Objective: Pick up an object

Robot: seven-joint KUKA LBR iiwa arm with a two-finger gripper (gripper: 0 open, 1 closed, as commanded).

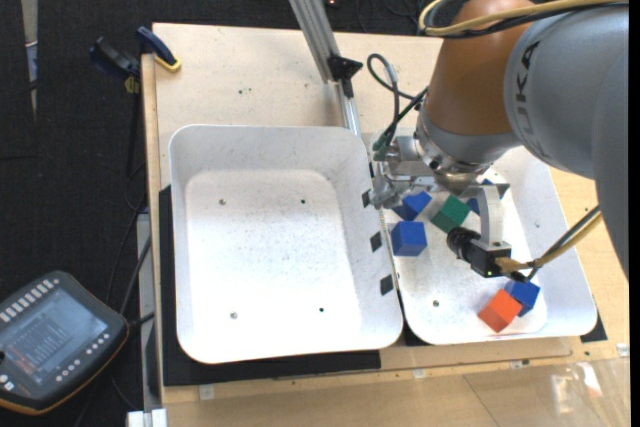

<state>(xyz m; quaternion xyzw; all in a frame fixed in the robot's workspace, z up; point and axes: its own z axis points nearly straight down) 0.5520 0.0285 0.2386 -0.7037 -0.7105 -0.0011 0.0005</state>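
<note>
The blocks lie in the right bin, which the arm has reached into from the right. A green block sits directly under the wrist, with a blue block just beside it on the left and a second blue block a little nearer the bin's left wall. Well apart, toward the near corner, an orange block touches another blue one. The gripper hangs over the green and upper blue blocks, but the wrist hides its tips, so I cannot tell whether it is spread or pinching anything. The left bin lies alongside. The main risk, as I judge it, is crowding: the green and blue blocks are so close that a descent could land on an edge, push one aside, or wedge two together and slip off both.
</note>
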